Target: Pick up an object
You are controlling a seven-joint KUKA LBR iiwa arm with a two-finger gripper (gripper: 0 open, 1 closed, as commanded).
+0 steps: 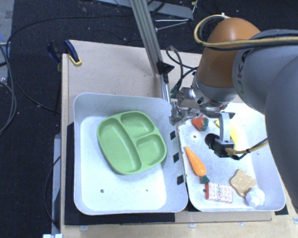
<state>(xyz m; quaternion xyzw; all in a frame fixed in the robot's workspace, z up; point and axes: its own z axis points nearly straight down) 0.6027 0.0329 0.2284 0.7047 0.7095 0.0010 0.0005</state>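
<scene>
My gripper (178, 115) hangs over the far left corner of the right bin (272, 173), close to the wall shared with the left bin. A red strawberry with a green top (200, 123) lies just right of it. An orange carrot (196, 162) lies nearer the front, along the left side of the same bin. A yellow piece (234, 133) shows partly behind the robot's wrist. Nothing is seen held in the gripper.
A green divided plate (131, 141) lies in the left bin (83, 187). At the front of the right bin lie a small red-and-white box (219, 192), a tan toast slice (242, 182) and a white lump (255, 197). A metal pole (147, 29) slants behind the bins.
</scene>
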